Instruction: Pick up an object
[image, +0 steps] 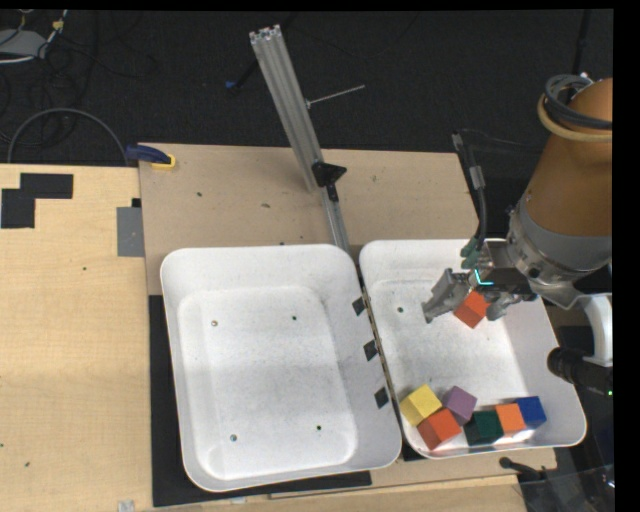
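The arm (570, 200) is a thick, rounded column, its upper part orange-tan with a dark ring at the top edge, its lower section a smooth grey collar. Below the collar sits a cluster of grey and black metal parts carrying a small cyan light, ending in a two-finger gripper (468, 300) with dull grey fingers (440, 298). A thin dark cable or rod (472, 190) runs up from the wrist area.
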